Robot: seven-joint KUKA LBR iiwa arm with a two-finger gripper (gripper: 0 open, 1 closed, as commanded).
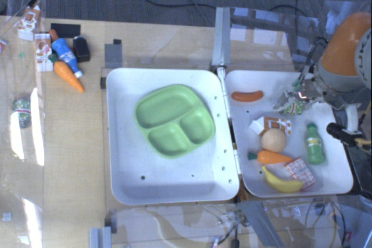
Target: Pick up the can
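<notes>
The can (pixel 292 105) is a crumpled silver and green one, lying in the right bin (pixel 343 186) near its back wall. My gripper (pixel 306 90) hangs at the can's upper right edge, very close to it or touching it. The grey wrist and its orange band (pixel 347 43) rise behind it at the right edge of the camera view. The wrist hides the contact, so I cannot make out a grip on the can.
The right bin also holds a sausage (pixel 247 96), a small carton (pixel 272 124), a beige ball (pixel 273 140), a carrot (pixel 274 157), a banana (pixel 282 180), a red packet (pixel 299 170) and a green bottle (pixel 314 144). A green divided plate (pixel 174 120) lies in the left bin (pixel 125 183).
</notes>
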